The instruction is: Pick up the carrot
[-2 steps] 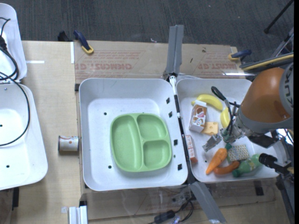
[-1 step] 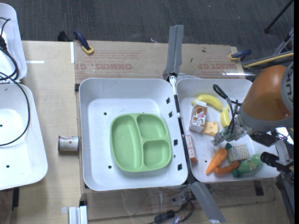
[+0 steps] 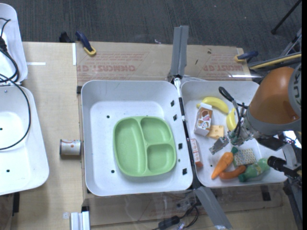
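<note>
The carrot (image 3: 221, 165) is orange with a small green top and lies tilted near the front of the right bin (image 3: 192, 92). It rests against a reddish-orange piece (image 3: 233, 173). My gripper (image 3: 226, 143) hangs just above the carrot's green end, reaching in from the right under the orange wrist band. It is open, with one grey finger (image 3: 217, 146) pointing down-left. Nothing sits between its fingers. The carrot lies in the bin and is not lifted.
The right bin also holds a banana (image 3: 216, 103), a small carton (image 3: 204, 120), a yellow cheese wedge (image 3: 217, 131), a speckled square (image 3: 244, 156), a green item (image 3: 254, 169) and a brown bar (image 3: 194, 152). A green divided plate (image 3: 145, 145) lies in the left bin. A can (image 3: 70, 147) lies on the bench.
</note>
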You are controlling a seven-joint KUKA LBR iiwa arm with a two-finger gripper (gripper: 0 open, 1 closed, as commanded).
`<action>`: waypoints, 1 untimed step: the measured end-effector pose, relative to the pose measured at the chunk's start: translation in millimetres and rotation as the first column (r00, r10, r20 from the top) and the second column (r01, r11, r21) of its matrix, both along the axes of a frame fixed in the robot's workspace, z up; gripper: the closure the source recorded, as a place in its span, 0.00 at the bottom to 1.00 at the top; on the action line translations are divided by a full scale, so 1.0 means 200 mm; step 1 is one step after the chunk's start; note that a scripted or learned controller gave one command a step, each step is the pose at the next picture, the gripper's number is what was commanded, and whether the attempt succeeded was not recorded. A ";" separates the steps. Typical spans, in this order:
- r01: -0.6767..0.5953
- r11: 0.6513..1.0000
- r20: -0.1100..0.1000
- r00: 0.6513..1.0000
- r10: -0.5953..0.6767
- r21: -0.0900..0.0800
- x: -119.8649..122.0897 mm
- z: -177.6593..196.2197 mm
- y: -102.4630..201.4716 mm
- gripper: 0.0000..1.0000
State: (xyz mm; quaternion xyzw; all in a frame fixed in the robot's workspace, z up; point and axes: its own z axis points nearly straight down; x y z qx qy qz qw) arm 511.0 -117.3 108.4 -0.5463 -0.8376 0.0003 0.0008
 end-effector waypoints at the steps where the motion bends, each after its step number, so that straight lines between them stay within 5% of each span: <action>1: -0.139 0.990 0.000 0.990 0.139 0.001 -0.17 -0.09 -0.10 0.00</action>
